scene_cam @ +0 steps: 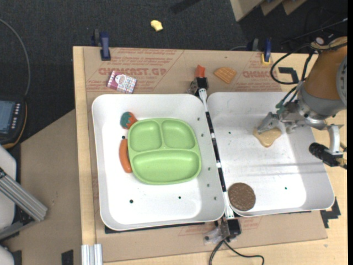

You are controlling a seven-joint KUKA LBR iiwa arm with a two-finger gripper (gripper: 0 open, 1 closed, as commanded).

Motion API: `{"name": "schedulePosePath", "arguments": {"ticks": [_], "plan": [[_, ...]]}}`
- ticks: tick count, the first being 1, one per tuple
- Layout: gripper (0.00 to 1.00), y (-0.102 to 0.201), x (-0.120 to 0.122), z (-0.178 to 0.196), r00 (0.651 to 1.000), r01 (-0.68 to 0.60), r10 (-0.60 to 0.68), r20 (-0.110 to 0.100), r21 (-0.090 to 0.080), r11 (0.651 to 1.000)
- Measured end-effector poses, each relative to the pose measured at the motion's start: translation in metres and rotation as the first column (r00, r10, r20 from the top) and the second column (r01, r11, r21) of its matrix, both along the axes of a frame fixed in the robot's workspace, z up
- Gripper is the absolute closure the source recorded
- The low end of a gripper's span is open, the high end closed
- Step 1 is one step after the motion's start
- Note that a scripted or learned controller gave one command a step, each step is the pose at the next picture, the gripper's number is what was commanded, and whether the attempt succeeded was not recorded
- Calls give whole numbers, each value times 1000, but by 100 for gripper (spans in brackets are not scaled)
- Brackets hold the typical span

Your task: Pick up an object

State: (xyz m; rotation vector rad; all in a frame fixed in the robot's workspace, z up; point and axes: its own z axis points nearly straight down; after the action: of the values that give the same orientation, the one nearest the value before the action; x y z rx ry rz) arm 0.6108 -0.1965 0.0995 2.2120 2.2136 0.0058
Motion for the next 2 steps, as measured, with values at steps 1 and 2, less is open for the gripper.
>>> {"name": "schedulePosePath", "arguments": {"ticks": [1, 2], "plan": [[0, 33, -7, -12, 1000, -2, 2, -5, 1, 1000], [100, 31, -5, 1, 1000, 0, 0, 3, -2, 1000]]}}
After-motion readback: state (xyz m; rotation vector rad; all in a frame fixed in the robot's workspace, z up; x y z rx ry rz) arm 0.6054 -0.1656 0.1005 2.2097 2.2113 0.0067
